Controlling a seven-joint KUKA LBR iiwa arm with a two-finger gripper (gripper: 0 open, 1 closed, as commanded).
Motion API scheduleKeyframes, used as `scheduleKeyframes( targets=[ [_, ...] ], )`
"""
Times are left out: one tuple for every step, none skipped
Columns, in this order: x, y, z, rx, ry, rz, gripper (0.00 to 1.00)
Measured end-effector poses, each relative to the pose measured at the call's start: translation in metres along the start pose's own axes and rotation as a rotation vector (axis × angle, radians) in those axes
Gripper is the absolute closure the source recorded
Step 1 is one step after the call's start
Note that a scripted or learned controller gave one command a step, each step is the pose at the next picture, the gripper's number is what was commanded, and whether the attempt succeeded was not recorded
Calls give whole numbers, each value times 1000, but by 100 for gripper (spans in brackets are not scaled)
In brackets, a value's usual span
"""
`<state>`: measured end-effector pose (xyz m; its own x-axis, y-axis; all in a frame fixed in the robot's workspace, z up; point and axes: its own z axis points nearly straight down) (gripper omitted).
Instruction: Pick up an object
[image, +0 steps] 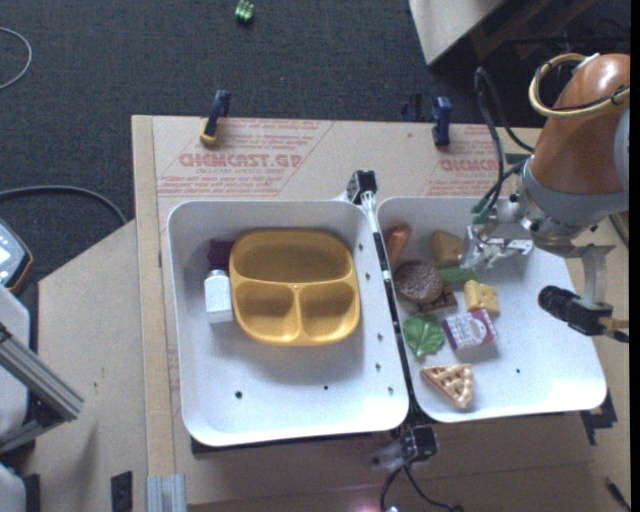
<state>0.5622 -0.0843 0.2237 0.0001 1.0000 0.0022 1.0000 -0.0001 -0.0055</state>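
My gripper (478, 257) hangs low over the right bin (560, 370), among the toy food at its upper middle. Its tips are close to a green piece (457, 273) and a yellow cheese block (481, 296). A brown patty (417, 281), a tan piece (446, 246) and an orange-brown piece (398, 240) lie to its left. Lower down lie a green leaf (423, 335), a purple-and-white packet (469, 331) and a waffle slice (449, 384). Nothing shows between the fingers.
The left bin (190, 330) holds a yellow divided plate (294, 286), a small white bottle (218, 296) and a dark purple thing (220, 250) beside it. The bins share a middle wall (388, 310). The right bin's right half is bare floor.
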Motion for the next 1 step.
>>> scheduleKeyframes(
  targets=[
    [23, -36, -8, -2, 0, -1, 100]
  ],
)
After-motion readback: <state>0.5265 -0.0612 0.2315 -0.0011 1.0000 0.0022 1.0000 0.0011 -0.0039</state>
